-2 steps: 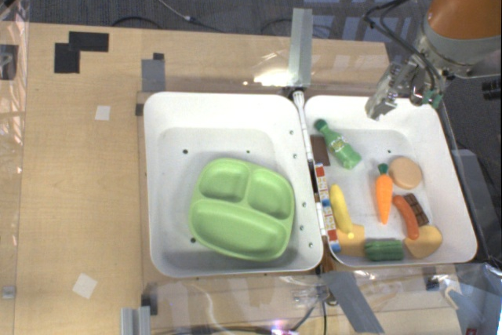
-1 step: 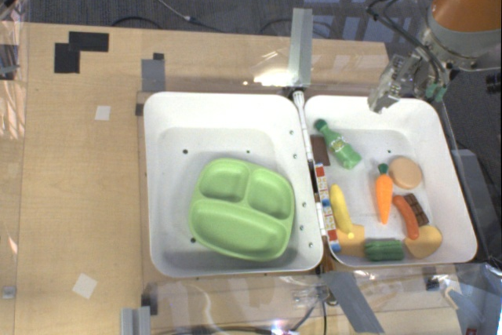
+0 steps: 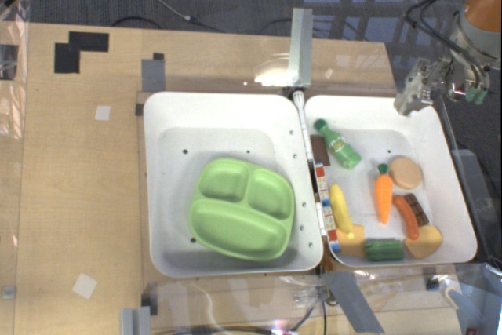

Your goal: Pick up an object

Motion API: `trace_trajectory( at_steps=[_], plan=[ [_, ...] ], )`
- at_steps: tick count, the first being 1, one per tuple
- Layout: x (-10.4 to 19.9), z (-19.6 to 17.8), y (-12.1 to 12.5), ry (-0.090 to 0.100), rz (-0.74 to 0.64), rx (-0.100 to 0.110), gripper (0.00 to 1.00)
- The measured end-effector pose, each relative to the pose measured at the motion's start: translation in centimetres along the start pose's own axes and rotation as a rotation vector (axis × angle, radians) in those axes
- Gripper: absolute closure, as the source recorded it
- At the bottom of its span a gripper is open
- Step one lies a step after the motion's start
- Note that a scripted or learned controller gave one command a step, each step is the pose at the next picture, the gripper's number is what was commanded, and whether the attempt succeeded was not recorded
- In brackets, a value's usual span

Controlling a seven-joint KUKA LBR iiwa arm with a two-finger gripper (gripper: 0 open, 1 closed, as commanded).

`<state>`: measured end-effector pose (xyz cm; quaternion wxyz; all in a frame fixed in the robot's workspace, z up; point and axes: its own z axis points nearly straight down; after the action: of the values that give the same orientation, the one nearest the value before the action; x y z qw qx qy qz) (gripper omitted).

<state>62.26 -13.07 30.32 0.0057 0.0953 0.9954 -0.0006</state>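
Carrot (image 3: 383, 198), light, stiff and smooth, lies below-left of our jaws (image 3: 411, 100); we'd grip its thick middle. Whether they stand apart, we cannot tell.

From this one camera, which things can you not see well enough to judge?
- Gripper, camera view: small and blurred over the right bin's far corner; finger state unreadable.
- Arm: cut off by the picture's right edge.
- Dark bar by the divider: partly hidden behind the green bottle; identity unclear.
- Tan piece and brown block: too small to name.
- Green tray, left bin: contents of the compartments unclear under glare.
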Motion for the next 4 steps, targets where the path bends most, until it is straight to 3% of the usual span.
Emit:
trace_trajectory(
  at_steps=[1, 2, 3, 4],
  plan=[
    [5.2, 2.4, 3.2, 0.004, 0.04, -0.002, 1.0],
    [-2.7, 0.3, 5.8, 0.0, 0.12, -0.002, 1.0],
    [-2.9, -1.2, 5.9, -0.012, 0.117, -0.004, 1.0],
    [4.4, -1.0, 0.2, 0.002, 0.351, 0.0, 1.0]
  ],
)
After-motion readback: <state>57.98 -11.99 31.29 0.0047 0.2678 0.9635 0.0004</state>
